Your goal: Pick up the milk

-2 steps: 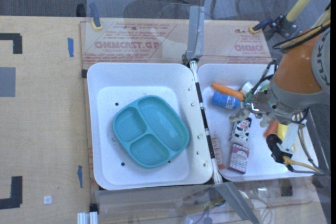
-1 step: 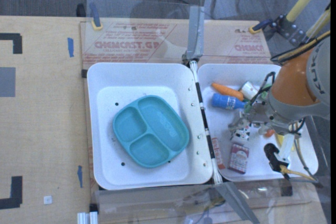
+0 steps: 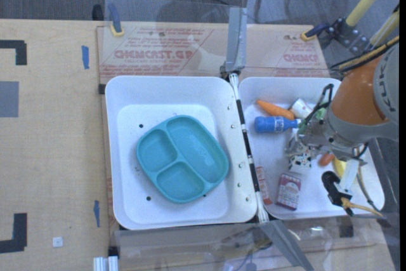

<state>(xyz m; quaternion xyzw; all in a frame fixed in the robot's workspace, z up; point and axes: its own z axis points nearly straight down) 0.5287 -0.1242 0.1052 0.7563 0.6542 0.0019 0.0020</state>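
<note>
The grey arm's jaws [image 3: 306, 150] hang low in the right white bin [image 3: 374, 200], apparently over a small pale carton, probably the milk [image 3: 301, 161]; whether they are released or clenched I cannot tell. Just left lies a blue plastic bottle [image 3: 274, 124], beyond it an orange carrot [image 3: 276, 109], below-left a red packet [image 3: 288, 191].

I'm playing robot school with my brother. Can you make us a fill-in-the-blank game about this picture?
1. The teal tray with three compartments lies in the ____ bin.
2. The carrot in the right bin is colored ____.
3. The blue bottle lies on its ____.
4. The gripper hangs over the ____ bin.

Missing words: left; orange; side; right
</note>
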